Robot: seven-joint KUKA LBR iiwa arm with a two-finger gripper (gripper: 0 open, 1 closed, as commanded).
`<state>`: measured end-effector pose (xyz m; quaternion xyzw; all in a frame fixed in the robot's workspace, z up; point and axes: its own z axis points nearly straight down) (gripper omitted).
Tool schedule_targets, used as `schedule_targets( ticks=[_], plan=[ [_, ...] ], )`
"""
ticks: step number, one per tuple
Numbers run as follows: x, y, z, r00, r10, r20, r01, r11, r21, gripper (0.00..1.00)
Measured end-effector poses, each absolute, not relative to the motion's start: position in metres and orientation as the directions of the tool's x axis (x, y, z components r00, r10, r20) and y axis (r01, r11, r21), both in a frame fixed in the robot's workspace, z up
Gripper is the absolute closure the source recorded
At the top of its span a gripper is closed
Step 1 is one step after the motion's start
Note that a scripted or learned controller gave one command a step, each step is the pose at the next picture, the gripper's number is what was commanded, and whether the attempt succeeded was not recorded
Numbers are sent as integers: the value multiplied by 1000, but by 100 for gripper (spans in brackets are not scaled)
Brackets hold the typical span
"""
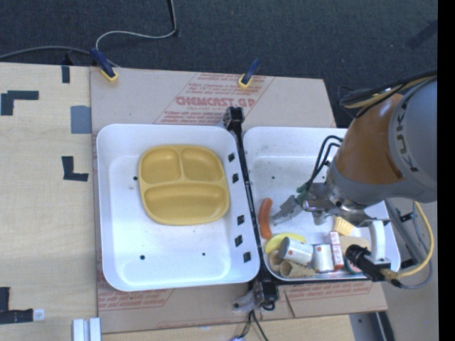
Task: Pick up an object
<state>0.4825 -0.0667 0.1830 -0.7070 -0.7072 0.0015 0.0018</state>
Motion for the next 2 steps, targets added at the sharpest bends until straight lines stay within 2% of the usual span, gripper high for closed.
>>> schedule_targets(
  ticks=[1,2],
  plan=[
    [511,-97,93,2,1000,-4,1000,-2,-2,0],
    [506,-97,87,3,1000,-8,1000,-3,9,0]
  ],
)
